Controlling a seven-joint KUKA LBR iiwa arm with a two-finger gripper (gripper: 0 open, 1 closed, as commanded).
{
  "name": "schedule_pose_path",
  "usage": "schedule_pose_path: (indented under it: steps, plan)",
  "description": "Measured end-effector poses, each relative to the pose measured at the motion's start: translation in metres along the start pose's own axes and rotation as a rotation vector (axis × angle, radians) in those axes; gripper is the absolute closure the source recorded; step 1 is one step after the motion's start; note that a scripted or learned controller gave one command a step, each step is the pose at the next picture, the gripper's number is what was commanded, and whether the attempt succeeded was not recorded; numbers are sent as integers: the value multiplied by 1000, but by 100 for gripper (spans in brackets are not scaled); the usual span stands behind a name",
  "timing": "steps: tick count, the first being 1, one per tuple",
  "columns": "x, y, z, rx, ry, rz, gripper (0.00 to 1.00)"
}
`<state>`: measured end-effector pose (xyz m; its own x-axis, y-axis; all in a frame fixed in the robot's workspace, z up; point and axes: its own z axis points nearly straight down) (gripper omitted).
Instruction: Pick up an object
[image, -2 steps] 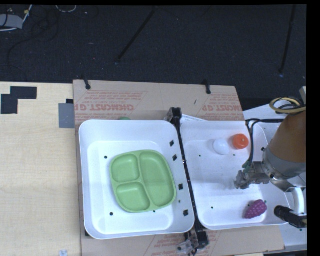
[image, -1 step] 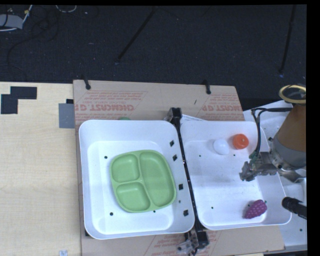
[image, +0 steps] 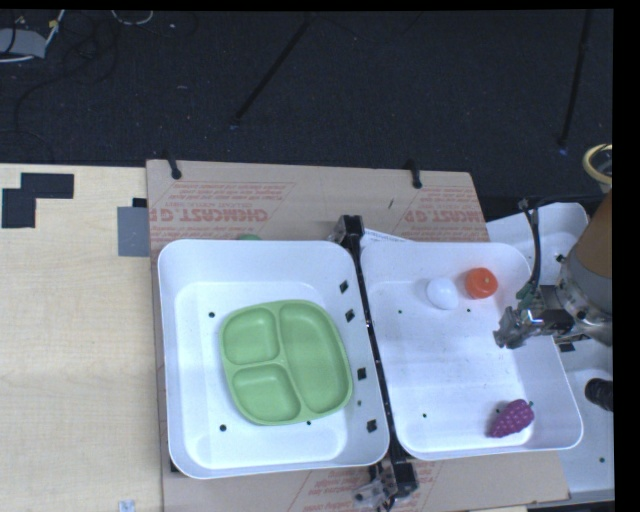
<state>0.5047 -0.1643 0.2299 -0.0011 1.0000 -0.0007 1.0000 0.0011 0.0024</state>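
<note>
Right bin (image: 440, 440): orange ball (image: 481, 282) and white ball (image: 442, 292) far, touching; purple grapes (image: 511, 418) near right corner. Gripper (image: 512, 330) at right wall, grip unclear, nothing visibly held, likely approaching. Left bin (image: 190, 300): green divided plate (image: 285, 361).

Two white bins (image: 190, 300) – one green plate (image: 286, 362), one orange ball (image: 481, 282), one white ball (image: 442, 292), one purple grape bunch (image: 511, 418).

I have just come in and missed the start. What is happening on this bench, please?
A robot arm reaches in from the right, its gripper over the right bin, near that bin's right wall. Nothing can be seen between its fingers. In that bin lie an orange ball, a white ball and purple grapes. The left bin holds a green divided plate.
</note>
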Motion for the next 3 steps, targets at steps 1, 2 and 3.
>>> schedule_pose_path:
  steps: [1,2,3]
  plan:
    - [48,11,3,5,3,-3,100]
    - [105,3,9,7,4,-3,100]
    - [155,7,-2,5,2,-3,100]
